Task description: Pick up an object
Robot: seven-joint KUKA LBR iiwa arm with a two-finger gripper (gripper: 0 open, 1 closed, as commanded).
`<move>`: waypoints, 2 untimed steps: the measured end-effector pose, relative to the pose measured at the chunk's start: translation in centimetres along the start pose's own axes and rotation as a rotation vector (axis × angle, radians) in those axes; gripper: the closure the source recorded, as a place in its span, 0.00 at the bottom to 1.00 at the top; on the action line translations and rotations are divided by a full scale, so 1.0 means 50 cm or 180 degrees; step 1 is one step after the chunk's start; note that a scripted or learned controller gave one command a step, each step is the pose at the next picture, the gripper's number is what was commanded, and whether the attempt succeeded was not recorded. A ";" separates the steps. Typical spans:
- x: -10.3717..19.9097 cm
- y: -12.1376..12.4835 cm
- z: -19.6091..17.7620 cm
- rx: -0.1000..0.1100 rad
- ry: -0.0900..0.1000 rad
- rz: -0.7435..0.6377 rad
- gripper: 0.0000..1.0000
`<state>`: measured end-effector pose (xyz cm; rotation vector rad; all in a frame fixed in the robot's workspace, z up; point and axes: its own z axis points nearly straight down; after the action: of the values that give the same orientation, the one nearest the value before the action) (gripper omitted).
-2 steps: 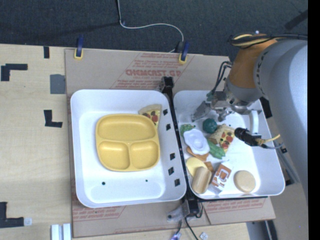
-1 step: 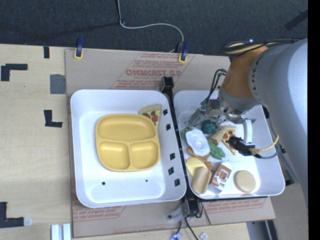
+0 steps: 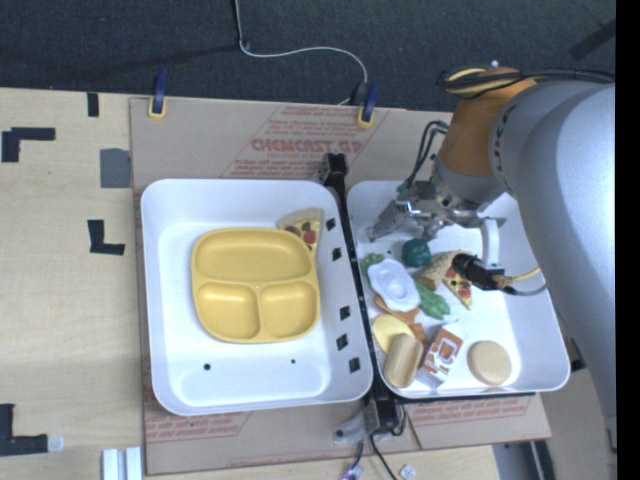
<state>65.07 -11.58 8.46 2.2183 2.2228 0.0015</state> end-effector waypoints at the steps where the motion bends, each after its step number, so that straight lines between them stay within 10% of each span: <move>1: -0.033 0.037 -0.021 0.0001 -0.0001 0.0000 0.00; 2: -0.046 -0.052 0.000 0.0006 -0.0003 0.0003 0.00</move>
<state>62.48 -13.87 8.46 2.2198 2.2223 -0.0018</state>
